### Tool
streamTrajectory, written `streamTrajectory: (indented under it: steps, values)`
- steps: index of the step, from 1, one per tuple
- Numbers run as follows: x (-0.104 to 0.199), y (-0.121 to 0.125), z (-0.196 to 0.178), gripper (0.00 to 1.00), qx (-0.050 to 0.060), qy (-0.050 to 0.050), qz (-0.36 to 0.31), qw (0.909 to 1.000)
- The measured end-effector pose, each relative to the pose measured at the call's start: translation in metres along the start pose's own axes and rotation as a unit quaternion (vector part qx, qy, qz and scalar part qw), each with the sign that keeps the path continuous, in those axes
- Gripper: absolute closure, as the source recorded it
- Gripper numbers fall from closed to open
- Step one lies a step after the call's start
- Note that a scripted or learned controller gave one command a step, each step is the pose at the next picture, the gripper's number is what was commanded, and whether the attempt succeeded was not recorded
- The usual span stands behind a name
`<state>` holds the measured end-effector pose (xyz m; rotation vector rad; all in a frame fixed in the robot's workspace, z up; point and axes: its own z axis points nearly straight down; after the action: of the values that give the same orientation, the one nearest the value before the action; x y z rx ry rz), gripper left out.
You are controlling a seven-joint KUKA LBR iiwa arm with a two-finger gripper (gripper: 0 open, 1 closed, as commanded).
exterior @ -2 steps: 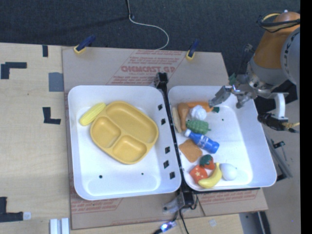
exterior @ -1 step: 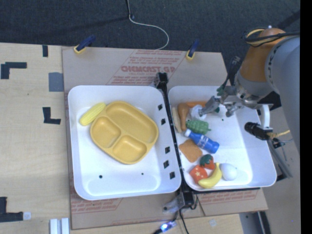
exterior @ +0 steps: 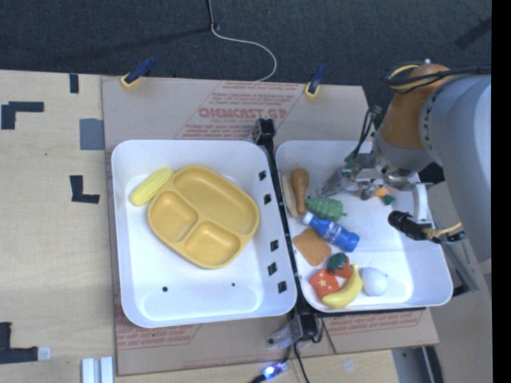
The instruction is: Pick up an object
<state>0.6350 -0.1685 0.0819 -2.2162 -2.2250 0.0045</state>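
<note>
The right bin (exterior: 427, 271) holds several toy foods. A tan drumstick (exterior: 299, 188) lies by its left wall, with a green vegetable (exterior: 324, 208) and a blue bottle (exterior: 333, 231) beside it. Below these lie a brown toast piece (exterior: 311, 247), a red tomato (exterior: 326, 280), a yellow banana (exterior: 346, 292) and a white egg (exterior: 374, 280). My gripper (exterior: 342, 183) hangs low in the upper part of this bin, just above and right of the green vegetable. Nothing can be seen held in it.
The left bin (exterior: 128, 238) carries a yellow divided plate (exterior: 204, 214) and a yellow corn cob (exterior: 151, 186). A black divider (exterior: 275, 214) runs between the bins. The grey arm with its orange band (exterior: 403, 126) covers the right bin's far right corner.
</note>
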Motion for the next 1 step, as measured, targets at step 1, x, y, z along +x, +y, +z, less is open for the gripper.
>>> streamTrajectory:
  steps: [1]
  values:
    - [0.0001, 0.0008, -0.0128, 1.00, -0.001, 0.000, 0.000, 1.0000]
